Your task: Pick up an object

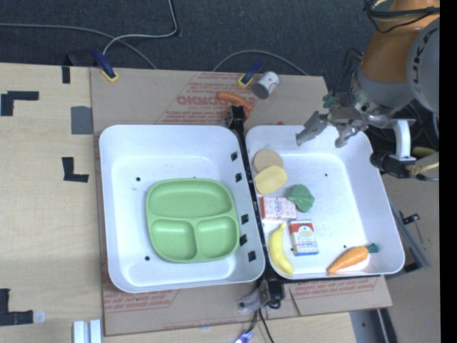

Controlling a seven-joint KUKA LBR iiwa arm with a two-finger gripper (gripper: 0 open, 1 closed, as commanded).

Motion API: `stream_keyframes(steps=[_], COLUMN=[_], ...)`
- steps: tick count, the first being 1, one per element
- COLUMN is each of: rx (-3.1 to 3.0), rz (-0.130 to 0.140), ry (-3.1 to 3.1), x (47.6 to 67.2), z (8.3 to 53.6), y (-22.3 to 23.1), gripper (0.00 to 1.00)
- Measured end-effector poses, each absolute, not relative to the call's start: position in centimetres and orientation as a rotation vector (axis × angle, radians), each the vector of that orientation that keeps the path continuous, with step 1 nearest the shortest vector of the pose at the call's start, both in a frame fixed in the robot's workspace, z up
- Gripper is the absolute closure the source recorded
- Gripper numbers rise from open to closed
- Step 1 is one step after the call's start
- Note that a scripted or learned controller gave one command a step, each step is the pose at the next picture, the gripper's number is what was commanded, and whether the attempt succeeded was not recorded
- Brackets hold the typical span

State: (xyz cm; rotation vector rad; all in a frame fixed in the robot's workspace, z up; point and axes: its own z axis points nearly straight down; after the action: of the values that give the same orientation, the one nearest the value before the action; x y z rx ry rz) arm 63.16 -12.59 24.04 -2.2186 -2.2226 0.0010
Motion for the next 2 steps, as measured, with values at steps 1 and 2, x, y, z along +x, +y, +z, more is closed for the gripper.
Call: stream_keyframes(steps=[1,2], rx=[-2.217,-2.221], rz=[0.005,-0.001], ry=[-2.221,-2.224], x=[63.5,62.9], z=[16.1,8.6], y=[-9.9,-9.5], gripper=[0.00,0.00])
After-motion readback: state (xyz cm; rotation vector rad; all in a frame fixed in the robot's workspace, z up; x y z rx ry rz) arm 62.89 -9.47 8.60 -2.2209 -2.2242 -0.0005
